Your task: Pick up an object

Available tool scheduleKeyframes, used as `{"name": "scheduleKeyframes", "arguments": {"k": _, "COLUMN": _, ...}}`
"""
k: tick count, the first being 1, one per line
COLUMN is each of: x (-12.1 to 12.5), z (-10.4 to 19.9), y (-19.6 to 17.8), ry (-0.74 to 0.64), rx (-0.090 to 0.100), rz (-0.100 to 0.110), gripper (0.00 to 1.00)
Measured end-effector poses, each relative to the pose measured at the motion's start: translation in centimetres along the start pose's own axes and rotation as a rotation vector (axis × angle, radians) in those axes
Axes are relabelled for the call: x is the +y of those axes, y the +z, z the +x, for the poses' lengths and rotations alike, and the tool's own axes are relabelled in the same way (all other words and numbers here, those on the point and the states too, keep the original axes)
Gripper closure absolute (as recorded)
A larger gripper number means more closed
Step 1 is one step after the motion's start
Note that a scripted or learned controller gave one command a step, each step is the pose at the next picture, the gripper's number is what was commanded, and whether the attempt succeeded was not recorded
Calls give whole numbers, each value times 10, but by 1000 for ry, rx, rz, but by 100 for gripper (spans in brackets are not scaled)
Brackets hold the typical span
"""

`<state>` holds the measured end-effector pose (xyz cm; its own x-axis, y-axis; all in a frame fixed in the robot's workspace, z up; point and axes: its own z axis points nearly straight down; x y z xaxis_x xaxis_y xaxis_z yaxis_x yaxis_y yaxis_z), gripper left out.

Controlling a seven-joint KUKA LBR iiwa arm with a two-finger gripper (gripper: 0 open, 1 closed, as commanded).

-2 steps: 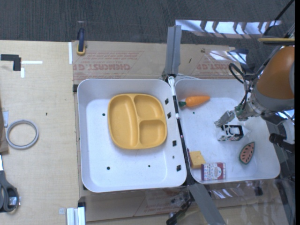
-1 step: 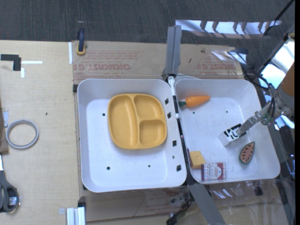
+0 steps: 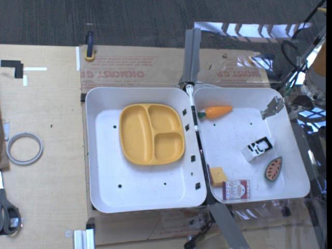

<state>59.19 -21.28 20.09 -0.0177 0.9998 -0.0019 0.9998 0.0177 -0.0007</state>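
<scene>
The gripper [image 3: 272,108] hangs at the upper right of the right bin [image 3: 295,154], just inside its far right corner, and its fingers are too small and blurred for me to tell whether they are apart or closed; nothing shows between them. Below it and a little left, a small white and black block [image 3: 258,149] lies on the bin floor, well apart from the gripper. Just beside that, toward the lower right, sits a watermelon slice toy [image 3: 273,168]. Along the bin's near edge are a red and white packet [image 3: 236,190] and, to its left, a yellow cheese-like wedge [image 3: 218,176]. A toy carrot [image 3: 216,111] rests at the bin's upper left, near the divider. The left bin [image 3: 104,191] carries a yellow divided plate [image 3: 152,134] in its upper middle. Out on the wooden bench [image 3: 46,201] at the far left lies a grey ring [image 3: 23,148].
</scene>
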Motion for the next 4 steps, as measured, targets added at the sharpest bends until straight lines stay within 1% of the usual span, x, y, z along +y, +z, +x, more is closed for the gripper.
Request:
{"name": "scheduleKeyframes", "arguments": {"k": 1, "x": -3, "z": 13, "y": -8, "ry": 75, "rx": 1, "rz": 2, "gripper": 0}}
{"name": "scheduleKeyframes", "arguments": {"k": 2, "x": 52, "z": 60, "y": -15, "ry": 554, "rx": -1, "rz": 2, "gripper": 0}}
{"name": "scheduleKeyframes", "arguments": {"k": 3, "x": 63, "z": 103, "y": 102, "ry": 754, "rx": 0, "rz": 4, "gripper": 0}}
{"name": "scheduleKeyframes", "arguments": {"k": 4, "x": 60, "z": 143, "y": 9, "ry": 985, "rx": 0, "rz": 2, "gripper": 0}}
